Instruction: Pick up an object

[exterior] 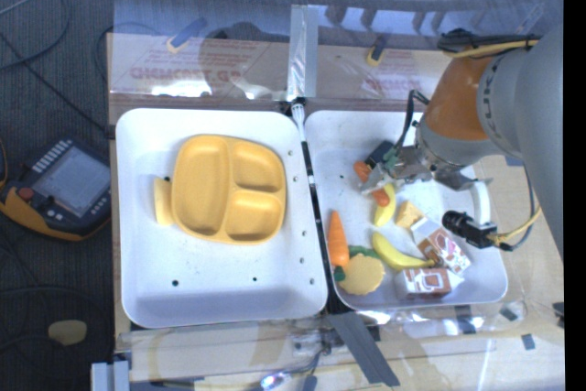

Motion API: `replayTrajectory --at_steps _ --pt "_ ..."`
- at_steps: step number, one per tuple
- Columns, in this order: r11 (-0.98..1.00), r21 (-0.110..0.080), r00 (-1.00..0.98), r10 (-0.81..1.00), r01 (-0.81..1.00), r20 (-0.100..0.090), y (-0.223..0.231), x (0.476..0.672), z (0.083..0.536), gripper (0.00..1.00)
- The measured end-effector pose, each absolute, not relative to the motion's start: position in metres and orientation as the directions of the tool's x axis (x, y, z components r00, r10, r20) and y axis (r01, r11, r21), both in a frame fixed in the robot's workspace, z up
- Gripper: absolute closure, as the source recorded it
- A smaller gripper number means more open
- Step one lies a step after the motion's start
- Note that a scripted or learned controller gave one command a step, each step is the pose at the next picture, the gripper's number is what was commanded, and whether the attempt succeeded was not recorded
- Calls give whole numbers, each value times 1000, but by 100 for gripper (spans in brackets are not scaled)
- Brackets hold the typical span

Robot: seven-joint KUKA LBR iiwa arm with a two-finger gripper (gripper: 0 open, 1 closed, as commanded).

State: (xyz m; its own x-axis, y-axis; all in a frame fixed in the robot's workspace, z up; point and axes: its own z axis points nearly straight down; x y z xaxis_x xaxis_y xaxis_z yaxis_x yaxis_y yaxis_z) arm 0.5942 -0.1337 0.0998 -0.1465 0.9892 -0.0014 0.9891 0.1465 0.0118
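The bench (pixel 536 275) is bearing two shallow white bins side by side, their inner rims meeting along the middle. The left bin (pixel 137 288) is sitting squarely on the pale top, and the right bin (pixel 490 288) is lying just beside it. Behind both, a clear plastic sheet (pixel 229 64) is lying flat against the brown surface, with strips of tape (pixel 186 34) sticking to it near the back edge.

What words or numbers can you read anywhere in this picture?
None can be read for sure.
Cardboard sheet behind the bins: faint reddish print, too blurred to read.
Small cartons and in the right bin: printed labels, too small to read.
Handheld controller on the floor: screen unreadable.
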Motion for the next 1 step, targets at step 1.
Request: replayTrajectory --at_steps 1 --pt "128 -1 -128 992 992 -4 -87 669 184 100"
